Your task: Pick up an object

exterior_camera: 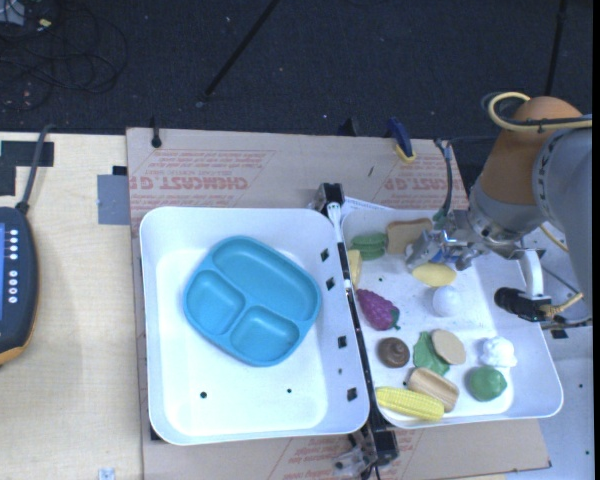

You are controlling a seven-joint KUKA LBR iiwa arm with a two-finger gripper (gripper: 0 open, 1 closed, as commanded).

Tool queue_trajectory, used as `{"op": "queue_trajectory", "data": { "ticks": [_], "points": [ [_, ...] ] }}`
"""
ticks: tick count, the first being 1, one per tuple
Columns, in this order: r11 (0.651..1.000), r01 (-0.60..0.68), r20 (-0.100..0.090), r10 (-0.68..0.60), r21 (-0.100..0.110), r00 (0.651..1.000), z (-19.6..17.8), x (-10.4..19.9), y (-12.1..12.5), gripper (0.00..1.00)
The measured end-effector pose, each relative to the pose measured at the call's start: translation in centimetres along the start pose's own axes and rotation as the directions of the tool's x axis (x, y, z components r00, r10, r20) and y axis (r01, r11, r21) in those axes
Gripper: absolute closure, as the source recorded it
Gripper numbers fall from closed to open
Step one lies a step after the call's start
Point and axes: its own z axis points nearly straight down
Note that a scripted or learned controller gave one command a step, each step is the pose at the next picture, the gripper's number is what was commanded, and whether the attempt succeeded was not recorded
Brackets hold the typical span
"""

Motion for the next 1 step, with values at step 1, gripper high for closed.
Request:
{"op": "queue_trajectory", "data": {
  "ticks": [1],
  "points": [
    [1.000, 0.008, -0.006, -0.008, 0.002, 1.000, 2.08, 6.38, 0.39, 0.00]
  ]
}}
